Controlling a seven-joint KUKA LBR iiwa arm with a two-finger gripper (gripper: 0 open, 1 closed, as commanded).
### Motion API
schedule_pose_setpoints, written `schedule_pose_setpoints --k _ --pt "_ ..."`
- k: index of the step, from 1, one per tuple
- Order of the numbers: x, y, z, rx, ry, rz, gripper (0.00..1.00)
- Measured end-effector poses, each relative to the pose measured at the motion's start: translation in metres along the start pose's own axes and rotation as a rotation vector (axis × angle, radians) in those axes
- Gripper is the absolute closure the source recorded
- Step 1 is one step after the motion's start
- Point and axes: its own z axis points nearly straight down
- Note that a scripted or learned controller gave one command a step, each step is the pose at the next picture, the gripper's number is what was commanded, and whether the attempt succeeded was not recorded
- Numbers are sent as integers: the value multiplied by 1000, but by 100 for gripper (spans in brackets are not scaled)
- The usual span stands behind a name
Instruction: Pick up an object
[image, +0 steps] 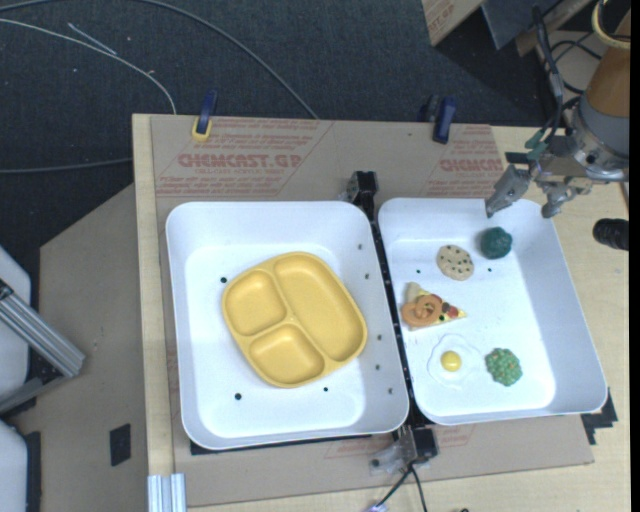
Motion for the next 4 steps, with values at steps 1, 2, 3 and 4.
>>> schedule_pose_setpoints --k 1,2,3,4 --pt "1 2 -9 -14 -2 -3 0" --pt "5 3 53 -10 -2 -3 0" --pt "13 2 98 -14 -2 -3 0" --pt "8 8 144 -10 -2 -3 0"
